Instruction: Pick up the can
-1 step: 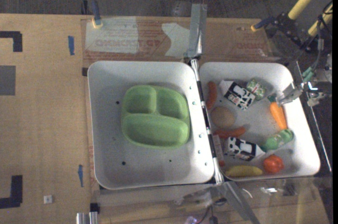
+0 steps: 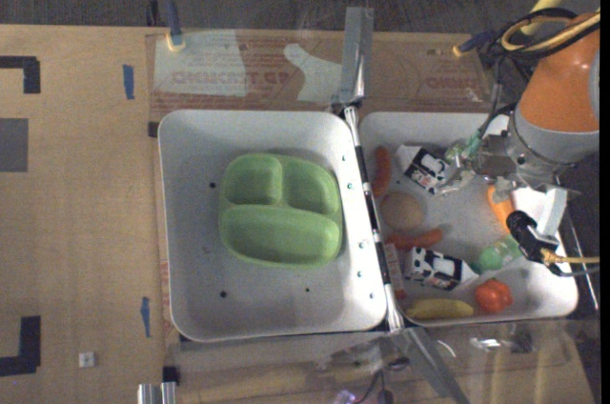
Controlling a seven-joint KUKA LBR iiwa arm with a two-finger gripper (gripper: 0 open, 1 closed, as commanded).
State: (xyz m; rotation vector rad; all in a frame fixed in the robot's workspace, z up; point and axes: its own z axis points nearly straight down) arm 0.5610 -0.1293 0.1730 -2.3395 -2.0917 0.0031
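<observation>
The arm crowds the cluttered right bin's far edge, its gripper, grip unclear, beside the can.

The wooden tabletop carries two shallow white bins side by side, the left bin and the right bin, touching along their inner edges.

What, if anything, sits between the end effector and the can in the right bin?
Nothing visible. The end effector hangs right beside the upper black-and-white can in the right bin, with no item between them. The sausage lies on the can's far side.
</observation>
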